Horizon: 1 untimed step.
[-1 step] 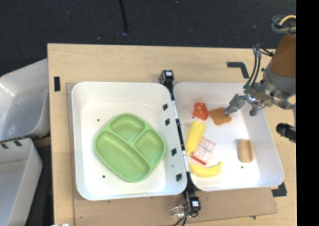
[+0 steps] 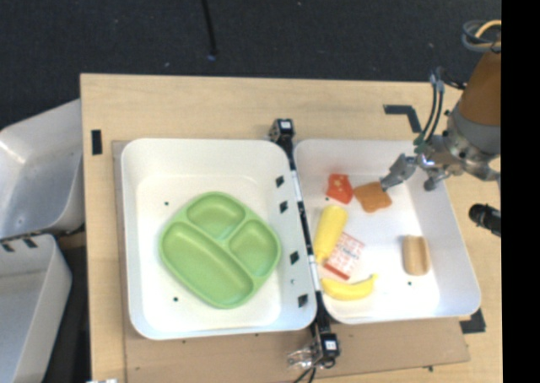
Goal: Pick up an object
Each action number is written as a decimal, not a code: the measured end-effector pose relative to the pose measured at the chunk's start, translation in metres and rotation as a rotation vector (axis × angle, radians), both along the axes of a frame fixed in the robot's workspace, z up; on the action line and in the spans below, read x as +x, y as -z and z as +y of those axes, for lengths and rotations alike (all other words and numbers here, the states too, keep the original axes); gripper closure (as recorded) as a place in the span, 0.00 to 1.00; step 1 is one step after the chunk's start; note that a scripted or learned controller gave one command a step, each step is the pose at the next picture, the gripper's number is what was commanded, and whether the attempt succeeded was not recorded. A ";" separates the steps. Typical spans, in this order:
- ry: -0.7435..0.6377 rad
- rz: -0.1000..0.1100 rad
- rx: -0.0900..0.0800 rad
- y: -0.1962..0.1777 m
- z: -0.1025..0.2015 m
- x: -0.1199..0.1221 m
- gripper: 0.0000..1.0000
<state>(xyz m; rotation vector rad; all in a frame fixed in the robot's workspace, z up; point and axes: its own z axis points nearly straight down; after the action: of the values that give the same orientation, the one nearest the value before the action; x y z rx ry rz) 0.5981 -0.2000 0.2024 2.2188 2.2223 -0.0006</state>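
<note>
While the grey arm with its orange band reaches in over the right shallow white bin (image 2: 439, 288), its pincer (image 2: 398, 177) hangs at the upper right of that bin, one finger (image 2: 396, 174) touching or just above a small orange-brown block (image 2: 372, 197); whether it grips the block I cannot tell. Nearby lie a red block (image 2: 339, 188), a yellow corn cob (image 2: 329, 231), a red-and-white packet (image 2: 343, 256), a yellow banana (image 2: 348, 288) and a tan bread roll (image 2: 414, 255), and the left white bin (image 2: 135, 204) holds a green divided plate (image 2: 218, 248).
</note>
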 end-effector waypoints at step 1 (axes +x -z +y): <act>0.002 0.003 -0.001 0.062 -0.004 -0.003 0.00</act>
<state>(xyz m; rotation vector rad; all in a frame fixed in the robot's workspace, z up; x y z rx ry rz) 0.5947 -0.2037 0.1405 2.2225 2.2212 -0.0048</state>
